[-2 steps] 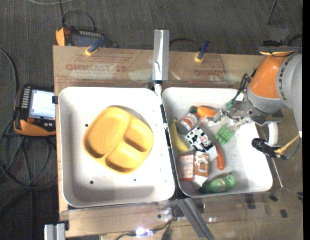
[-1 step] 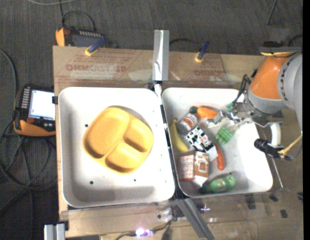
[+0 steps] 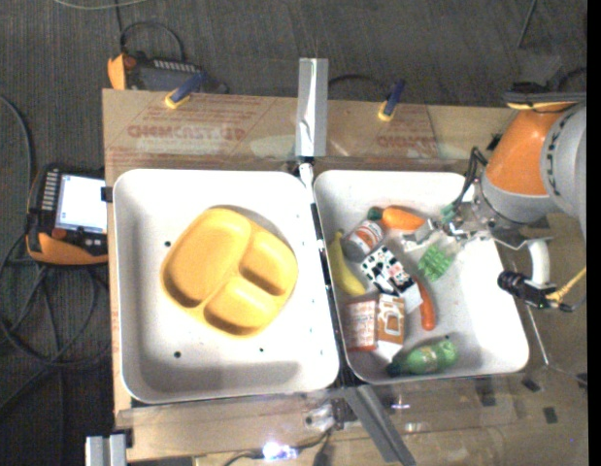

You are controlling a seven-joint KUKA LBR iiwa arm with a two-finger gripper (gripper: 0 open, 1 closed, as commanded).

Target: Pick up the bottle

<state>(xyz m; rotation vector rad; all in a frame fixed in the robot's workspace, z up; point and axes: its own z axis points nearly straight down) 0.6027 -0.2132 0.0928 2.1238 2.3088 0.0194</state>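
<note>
Bottle (image 3: 363, 238) lay tilted in the right bin (image 3: 494, 348), toward its far left, crowded by clutter.

Gripper (image 3: 453, 223) hung over the bin's far right part, beside a green brush (image 3: 437, 260); whether its jaws were spread could not be told. A banana (image 3: 345, 266) lined the left wall, a green toy (image 3: 423, 357) the near edge. The left bin (image 3: 135, 357) held a yellow tray (image 3: 230, 270).

Bottle (image 3: 423, 357) crowded by cartons (image 3: 376, 322); open floor (image 3: 480, 304) rightward.
</note>
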